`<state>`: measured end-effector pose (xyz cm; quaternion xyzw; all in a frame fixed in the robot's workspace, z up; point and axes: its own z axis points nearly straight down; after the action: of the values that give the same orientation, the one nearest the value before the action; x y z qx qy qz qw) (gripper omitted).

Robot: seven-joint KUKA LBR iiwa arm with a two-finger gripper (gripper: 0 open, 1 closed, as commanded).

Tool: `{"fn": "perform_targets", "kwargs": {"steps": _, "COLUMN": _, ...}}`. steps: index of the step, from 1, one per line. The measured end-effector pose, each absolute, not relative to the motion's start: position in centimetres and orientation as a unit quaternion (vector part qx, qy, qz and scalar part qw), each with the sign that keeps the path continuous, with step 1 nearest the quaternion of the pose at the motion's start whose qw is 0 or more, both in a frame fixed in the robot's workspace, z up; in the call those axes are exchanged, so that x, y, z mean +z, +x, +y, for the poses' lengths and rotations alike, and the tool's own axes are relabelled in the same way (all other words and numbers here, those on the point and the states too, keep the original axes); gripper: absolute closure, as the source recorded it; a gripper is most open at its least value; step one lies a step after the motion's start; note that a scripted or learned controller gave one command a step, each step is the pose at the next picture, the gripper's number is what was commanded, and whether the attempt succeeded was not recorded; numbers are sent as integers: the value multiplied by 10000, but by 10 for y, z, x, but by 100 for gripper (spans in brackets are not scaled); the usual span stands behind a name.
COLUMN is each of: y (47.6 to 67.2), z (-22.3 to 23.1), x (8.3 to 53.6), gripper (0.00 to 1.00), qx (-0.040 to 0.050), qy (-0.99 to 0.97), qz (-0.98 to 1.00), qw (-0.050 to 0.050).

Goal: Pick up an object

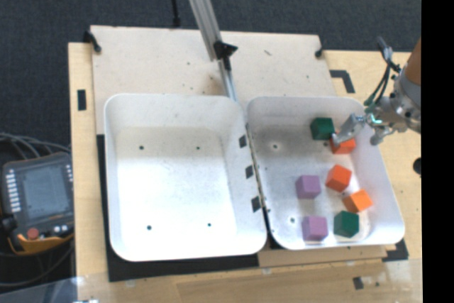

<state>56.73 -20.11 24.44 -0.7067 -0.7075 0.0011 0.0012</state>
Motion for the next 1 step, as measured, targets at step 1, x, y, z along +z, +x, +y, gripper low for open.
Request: {"fn": "perform_targets", "kwargs": {"steps": 1, "y": 568, "z": -201, "x": 247, "gripper": 0, "qx": 1, "qy": -7063, "qz": -7079, "qw": -7}}
